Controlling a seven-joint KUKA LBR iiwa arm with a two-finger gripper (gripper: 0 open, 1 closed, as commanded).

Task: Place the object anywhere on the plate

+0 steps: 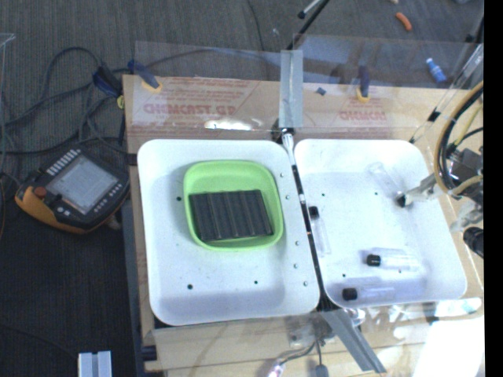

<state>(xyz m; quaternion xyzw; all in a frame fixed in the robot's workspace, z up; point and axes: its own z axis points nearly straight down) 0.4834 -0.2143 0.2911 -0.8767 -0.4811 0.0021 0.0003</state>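
I see the green square plate (233,214) in the left white bin (165,289) on the worktop (236,104), with a dark ribbed rectangular block (233,215) lying flat on it, inside the rim. In the right white bin (440,289) lie several clear tubes with black caps: one (391,259) near the middle, one (369,293) at the near edge, one (317,225) beside the dividing wall. At the right edge the jaws (402,199) sit low over the right bin; I cannot tell how far apart they stand or whether they hold anything.
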